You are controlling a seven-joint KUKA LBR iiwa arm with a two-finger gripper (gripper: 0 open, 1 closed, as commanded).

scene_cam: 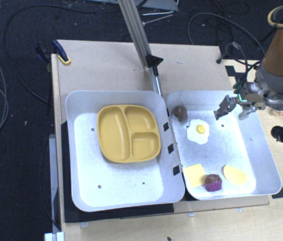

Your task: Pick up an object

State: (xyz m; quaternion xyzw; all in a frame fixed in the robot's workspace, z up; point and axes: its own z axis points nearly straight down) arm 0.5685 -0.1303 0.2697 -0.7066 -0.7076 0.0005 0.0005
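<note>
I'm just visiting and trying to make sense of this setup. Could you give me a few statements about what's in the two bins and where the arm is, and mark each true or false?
1. The yellow divided tray lies in the left bin. True.
2. The fried egg lies inside the yellow divided tray. False: it lies in the right bin, on the bin's floor.
3. The end effector is above the right bin, near its far edge. True.
4. The end effector has the purple thing between its fingers. False: that thing lies at the near end of the right bin, apart from the arm.
5. A yellow square piece lies beside the purple thing. True.
</note>
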